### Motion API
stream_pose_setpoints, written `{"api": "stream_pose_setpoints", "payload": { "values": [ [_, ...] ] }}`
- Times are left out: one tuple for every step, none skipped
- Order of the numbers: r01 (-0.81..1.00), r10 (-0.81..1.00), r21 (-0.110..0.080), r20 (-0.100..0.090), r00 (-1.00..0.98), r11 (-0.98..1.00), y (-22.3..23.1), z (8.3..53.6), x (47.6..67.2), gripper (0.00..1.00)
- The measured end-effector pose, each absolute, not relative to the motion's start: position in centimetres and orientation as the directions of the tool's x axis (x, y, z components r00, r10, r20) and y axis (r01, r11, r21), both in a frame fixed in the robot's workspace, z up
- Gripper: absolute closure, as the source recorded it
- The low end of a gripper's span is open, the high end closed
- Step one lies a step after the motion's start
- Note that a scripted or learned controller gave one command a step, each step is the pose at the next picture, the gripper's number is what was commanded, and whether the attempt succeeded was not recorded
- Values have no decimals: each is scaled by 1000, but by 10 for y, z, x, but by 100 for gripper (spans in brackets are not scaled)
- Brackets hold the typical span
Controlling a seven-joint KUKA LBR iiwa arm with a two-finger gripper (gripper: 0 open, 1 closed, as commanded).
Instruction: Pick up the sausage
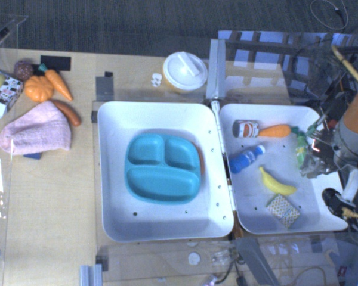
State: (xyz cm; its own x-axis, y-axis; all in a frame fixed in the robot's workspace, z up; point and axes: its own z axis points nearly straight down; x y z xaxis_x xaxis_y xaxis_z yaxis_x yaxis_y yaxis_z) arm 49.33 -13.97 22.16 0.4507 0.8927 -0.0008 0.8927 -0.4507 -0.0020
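Observation:
A brownish-orange sausage [67, 112] lies on the bench outside the bins, at the far left, against the upper right edge of a pink cloth [34, 130]. My gripper [312, 162] hangs over the right side of the right bin [250, 219], beside a green item [301, 149], far from the sausage. The grey arm [352, 130] comes in from the right and covers part of the gripper.
The right bin holds a small can [246, 128], a carrot [274, 131], a blue bottle [246, 159], a banana [277, 183] and a patterned pouch [283, 210]. A blue divided plate [163, 167] sits in the left bin [113, 219]. A toy pumpkin [38, 88] and a second carrot [59, 83] lie near the sausage. A white lid [185, 70] rests behind the bins.

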Motion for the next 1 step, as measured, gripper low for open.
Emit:
{"api": "stream_pose_setpoints", "payload": {
  "values": [
    [931, 931, 0, -2, 364, -364, -187, 360, 501, 100]
  ]
}}
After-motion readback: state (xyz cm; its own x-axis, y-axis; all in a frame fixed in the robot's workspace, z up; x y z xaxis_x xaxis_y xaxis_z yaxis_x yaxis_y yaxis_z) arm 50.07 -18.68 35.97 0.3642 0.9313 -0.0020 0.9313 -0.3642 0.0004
